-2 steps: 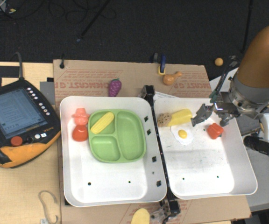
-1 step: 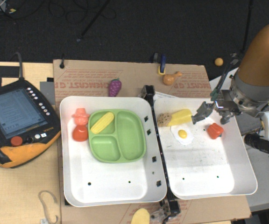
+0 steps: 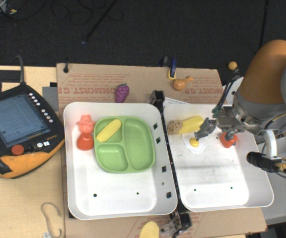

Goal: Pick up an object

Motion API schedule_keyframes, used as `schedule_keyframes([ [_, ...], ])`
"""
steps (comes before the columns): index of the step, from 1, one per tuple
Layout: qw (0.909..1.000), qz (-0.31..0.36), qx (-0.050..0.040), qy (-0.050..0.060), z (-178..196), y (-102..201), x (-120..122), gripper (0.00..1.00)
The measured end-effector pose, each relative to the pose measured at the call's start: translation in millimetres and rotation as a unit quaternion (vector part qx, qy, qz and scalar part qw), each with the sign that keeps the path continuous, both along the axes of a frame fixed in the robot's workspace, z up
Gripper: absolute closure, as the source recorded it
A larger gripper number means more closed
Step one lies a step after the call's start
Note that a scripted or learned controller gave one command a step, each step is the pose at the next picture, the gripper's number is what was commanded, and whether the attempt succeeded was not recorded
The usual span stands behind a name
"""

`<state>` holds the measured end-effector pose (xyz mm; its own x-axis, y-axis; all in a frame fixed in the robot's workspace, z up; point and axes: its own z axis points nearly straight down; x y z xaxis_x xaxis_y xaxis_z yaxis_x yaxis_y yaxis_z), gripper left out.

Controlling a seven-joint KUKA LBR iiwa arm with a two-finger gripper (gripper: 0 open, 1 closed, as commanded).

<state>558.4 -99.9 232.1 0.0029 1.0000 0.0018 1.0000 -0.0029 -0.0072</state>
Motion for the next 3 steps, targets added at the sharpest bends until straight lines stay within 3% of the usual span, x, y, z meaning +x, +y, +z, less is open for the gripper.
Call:
schedule_keyframes([
  [1,1.0000,0.002,0.0001,0.001,-64.0,2.3,-6.0,0.00],
  [3,1.0000,0.002,-0.0003,-0.001,-146.9,11.4,-5.5,0.00],
])
